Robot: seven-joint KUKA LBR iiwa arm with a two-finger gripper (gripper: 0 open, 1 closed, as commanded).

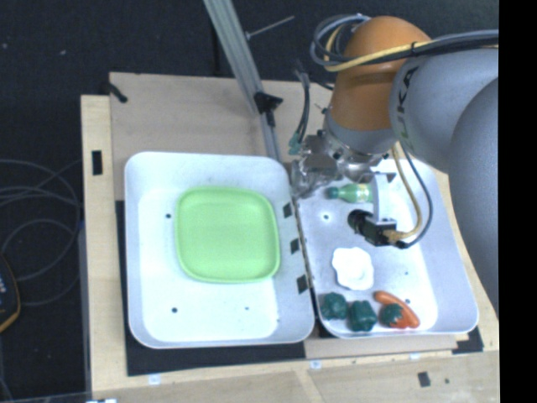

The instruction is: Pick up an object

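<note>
From above and at a slant, the camera view takes in a pale wooden surface (185, 99) carrying two shallow white bins side by side. The left bin (147, 183) holds a light green square plate (226, 233) with rounded corners, lying flat near its middle. The right bin (445, 284) holds the small things. A small green bottle (351, 193) lies on its side near the bin's far edge, just beside the arm's wrist. Nearer the camera sits a white lumpy piece (352, 267), roughly in the middle of the bin. Along the near edge two dark green pieces (349, 310) sit side by side, touching or almost touching, and just to their right lies an orange, carrot-like piece (398, 309) with a bit of green at its side.

The arm (445, 99) reaches in from the right, grey with its orange band (373, 65) above the wrist, and hangs over the far left corner of the right bin. The pincer (312, 172) sits low at the end of the wrist, close to the wall where the two bins meet. Whether it is open or closed cannot be told from here; the metal parts blur together, and nothing can be seen gripped in it. A black part (369, 225) with a yellowish cable hangs beside the wrist, between the bottle and the white piece. A grey metal rail (239, 53) runs slantwise from the top of the view down toward the bins.
</note>
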